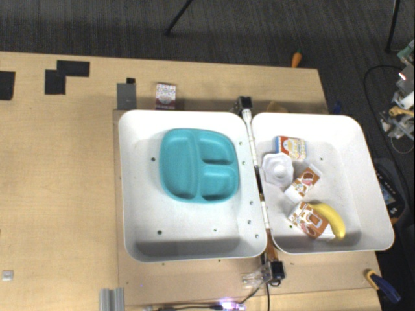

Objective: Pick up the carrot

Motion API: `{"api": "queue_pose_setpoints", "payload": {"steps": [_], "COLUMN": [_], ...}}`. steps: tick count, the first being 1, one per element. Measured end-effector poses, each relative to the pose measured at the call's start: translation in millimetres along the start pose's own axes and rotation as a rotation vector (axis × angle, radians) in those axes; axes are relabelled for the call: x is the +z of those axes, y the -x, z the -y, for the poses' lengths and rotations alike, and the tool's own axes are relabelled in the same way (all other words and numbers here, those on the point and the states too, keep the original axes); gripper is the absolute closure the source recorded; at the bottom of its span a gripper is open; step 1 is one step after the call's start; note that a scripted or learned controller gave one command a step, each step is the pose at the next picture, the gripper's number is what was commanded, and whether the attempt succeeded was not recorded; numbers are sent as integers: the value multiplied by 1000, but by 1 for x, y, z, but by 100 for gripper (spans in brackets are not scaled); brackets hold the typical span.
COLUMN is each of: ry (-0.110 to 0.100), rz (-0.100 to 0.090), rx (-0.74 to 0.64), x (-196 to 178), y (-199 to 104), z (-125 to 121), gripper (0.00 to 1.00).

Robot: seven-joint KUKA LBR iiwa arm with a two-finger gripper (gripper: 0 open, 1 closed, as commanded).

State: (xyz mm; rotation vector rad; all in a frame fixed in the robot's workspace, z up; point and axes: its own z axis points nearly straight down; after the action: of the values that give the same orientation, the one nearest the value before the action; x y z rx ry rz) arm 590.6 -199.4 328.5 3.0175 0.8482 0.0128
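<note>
Left part of the frame: bare table [58,193] with black marks at upper left, nothing to grasp there. Left bin [139,238], centre-left, holds a teal divided plate [198,166], lying flat and nothing on it. Right bin [363,173] touches the left bin along the middle seam. In it, clustered toward its left and lower side:
- a small carton [290,148]
- a white cup [278,169] just below it
- two printed snack packs [305,181] and [308,219]
- a yellow banana [329,219] touching the lower pack

Where the carrot is cannot be told. One candidate is a tiny orange stub [296,59] at the table's upper edge, above the right bin, too small to identify. Gripper state cannot be told: neither how open it is nor whether it has anything.

Judgement: task looks unstarted. Locating the carrot, approach, grasp and lift are all left.
</note>
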Motion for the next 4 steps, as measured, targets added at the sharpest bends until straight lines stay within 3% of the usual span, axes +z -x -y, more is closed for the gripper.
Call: {"api": "queue_pose_setpoints", "payload": {"steps": [1, 2, 3, 4], "ry": [4, 1, -16, -12], "rz": [-3, -2, 9, 6], "rx": [-96, -110, -188, -47], "x": [-96, -103, 29, 76], "y": [54, 49, 83, 86], "z": [23, 24, 65, 58], "gripper": [100, 100, 100, 100]}}
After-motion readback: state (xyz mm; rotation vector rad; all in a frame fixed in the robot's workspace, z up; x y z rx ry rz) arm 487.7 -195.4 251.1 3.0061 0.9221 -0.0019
